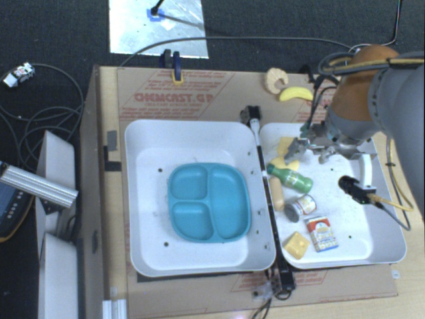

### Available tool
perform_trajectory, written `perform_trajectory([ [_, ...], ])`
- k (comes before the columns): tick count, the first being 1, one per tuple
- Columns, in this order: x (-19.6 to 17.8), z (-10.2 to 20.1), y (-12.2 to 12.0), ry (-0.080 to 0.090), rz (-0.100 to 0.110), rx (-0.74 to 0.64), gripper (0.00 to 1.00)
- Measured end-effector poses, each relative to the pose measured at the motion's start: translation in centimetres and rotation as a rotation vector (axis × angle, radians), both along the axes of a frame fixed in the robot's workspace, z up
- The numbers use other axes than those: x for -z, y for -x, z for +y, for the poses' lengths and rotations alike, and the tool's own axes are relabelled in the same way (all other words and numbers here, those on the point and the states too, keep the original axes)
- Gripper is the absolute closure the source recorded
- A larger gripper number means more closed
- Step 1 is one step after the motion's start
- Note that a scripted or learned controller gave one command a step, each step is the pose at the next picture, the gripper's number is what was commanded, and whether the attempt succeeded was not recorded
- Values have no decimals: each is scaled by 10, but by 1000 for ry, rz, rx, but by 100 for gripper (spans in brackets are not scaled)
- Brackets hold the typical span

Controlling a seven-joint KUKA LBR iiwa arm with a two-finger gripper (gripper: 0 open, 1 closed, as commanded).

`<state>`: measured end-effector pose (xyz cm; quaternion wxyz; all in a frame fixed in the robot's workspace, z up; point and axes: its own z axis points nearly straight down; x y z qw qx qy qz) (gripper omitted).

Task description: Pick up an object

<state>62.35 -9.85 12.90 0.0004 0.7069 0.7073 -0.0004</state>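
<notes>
My gripper (309,153) hangs over the far left part of the right bin (385,244), with its fingers spread and nothing between them. Just left of it lies a pale yellow piece (286,147). A green bottle (289,177) lies on its side a little nearer than the gripper. Further toward the front are a tan cylinder (277,193), a small can (303,207), a red and white box (321,233) and a yellow wedge (297,245).
The left bin (146,151) holds a blue divided plate (207,201). Behind the right bin, on the bench, lie a banana (295,94) and a beige ring-shaped thing (275,79). The divider between the bins runs close to the bottle and cylinder.
</notes>
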Motion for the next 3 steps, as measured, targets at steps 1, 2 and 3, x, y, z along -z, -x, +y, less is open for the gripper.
perform_trajectory([
  [1,44,5,62,5,-4,3,0],
  [2,-15,-24,-47,1,-7,-4,0],
  [3,44,13,-31,-1,-3,-5,0],
])
